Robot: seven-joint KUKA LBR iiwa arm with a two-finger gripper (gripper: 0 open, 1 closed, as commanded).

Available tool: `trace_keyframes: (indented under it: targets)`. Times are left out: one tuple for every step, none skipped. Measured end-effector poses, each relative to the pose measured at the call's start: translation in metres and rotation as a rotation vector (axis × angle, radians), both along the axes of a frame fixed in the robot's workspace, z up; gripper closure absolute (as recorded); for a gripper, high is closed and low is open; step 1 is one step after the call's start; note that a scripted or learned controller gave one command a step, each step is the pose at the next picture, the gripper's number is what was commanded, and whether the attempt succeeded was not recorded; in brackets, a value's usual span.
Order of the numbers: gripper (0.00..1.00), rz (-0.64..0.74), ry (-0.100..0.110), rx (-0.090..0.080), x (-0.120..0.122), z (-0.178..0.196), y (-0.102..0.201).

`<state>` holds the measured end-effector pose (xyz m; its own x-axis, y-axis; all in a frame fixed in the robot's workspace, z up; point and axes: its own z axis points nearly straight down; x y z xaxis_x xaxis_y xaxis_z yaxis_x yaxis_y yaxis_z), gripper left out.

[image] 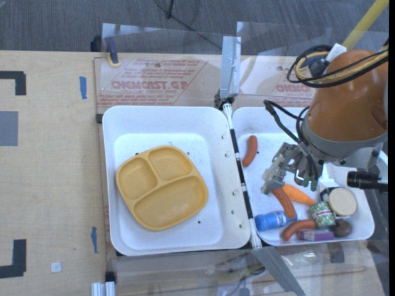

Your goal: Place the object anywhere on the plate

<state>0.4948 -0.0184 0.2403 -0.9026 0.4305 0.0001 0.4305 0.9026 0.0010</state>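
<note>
Blue plastic cylinder [271,220] at the right bin's [364,230] 6 o'clock, orange carrot [299,194] and sausages [285,201] cluttered beside, yellow three-compartment plate [162,186] at 9 o'clock, gripper [276,179] slanted low, grip state unclear.

The arm [349,97] is a thick, rounded body whose largest visible part is a glossy orange shell, smooth and dome-like, catching pale highlights. Below the orange sits a grey collar of matte metal, ringed like a flange. Black cables [308,63] loop in loose coils beside the shell, mixed with a yellow strand, and one thin black lead trails along the grey section. A white fitting sits at the top of the shell. The claw [285,172] is a grey metal assembly of linked bars and small brackets with dark joints.
</note>
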Motion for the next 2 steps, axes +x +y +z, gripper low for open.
trace_keyframes:
  targets:
    - [1.00, 0.231, -0.001, 0.000, 0.030, -0.057, -0.027]
    - [1.00, 0.328, -0.003, 0.000, 0.018, -0.035, -0.008]
